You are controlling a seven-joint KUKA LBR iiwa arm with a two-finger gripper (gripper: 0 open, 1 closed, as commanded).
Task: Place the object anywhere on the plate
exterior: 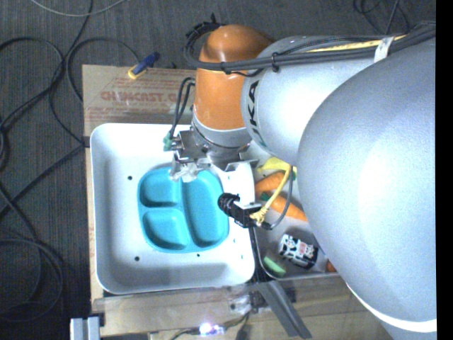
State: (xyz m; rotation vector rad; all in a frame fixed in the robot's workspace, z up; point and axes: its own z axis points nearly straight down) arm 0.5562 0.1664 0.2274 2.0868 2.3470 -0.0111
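Writing: the brown cardboard sheet point(127, 98) under the bins carries faded red block lettering along its top edge; too washed out to read with confidence. Black letters on the grey arm point(354, 154) casing beside the orange band point(223, 83), partly cut off, look like a "K". A small black-and-white packet point(297, 250) in the right bin has print on it, too small to make out.

Left bin point(113, 211): shallow, glossy white plastic, rounded corners. In it lies the blue plate point(185, 211), smooth moulded plastic with three compartments, two small ones on the left and one long one on the right.

Gripper point(182, 170): metallic, over the plate's upper edge, near the divider. Seen from above, so I cannot tell how it is set, nor whether it has anything.

Right bin point(244, 183): mostly hidden by the arm. Visible there are an orange carrot-shaped object point(279, 197), a yellow piece point(272, 167) above it, and a small green item point(274, 265) near the bottom wall. Which of these is the task's object I cannot tell.

Blue-and-yellow clip-like item point(144, 64) on the dark carpet point(42, 62) above the cardboard.
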